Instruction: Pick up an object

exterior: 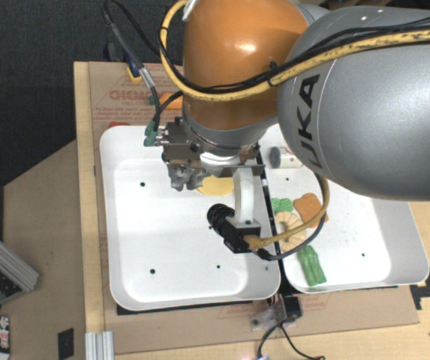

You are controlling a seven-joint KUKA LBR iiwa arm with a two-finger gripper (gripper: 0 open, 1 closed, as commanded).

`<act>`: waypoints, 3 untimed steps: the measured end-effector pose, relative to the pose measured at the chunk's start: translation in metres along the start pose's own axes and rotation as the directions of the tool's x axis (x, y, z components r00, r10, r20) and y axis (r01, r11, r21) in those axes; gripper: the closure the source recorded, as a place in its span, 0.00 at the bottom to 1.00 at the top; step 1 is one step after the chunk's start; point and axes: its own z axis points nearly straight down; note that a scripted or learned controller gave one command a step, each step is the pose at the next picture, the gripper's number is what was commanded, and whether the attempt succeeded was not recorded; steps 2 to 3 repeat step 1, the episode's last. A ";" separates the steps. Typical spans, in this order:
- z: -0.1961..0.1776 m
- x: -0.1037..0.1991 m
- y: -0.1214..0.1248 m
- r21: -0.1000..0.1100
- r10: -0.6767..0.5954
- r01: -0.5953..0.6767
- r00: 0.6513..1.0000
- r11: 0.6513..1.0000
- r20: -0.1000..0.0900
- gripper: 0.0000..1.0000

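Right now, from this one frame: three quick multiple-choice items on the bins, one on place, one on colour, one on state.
1. Where does the green block lie?
A. left bin
B. right bin
C. on the cardboard

2. What colour is the flat piece under the wrist?
A. pale yellow
B. blue
C. black

3. How does the arm stand?
A. parked off the bench
B. low over the bins
C. beside the bench on the floor

Key: 1 B, it rests near the right bin's front edge. 2 A, a yellowish patch shows on the left bin. 3 B, its wrist overlaps both bins.
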 end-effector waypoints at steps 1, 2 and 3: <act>-0.181 -0.001 0.001 -0.040 -0.002 0.001 1.000 0.999 -0.017 1.00; -0.181 -0.001 0.001 -0.040 -0.002 0.001 1.000 0.999 -0.017 1.00; -0.181 -0.001 0.001 -0.040 -0.002 0.001 1.000 0.999 -0.017 1.00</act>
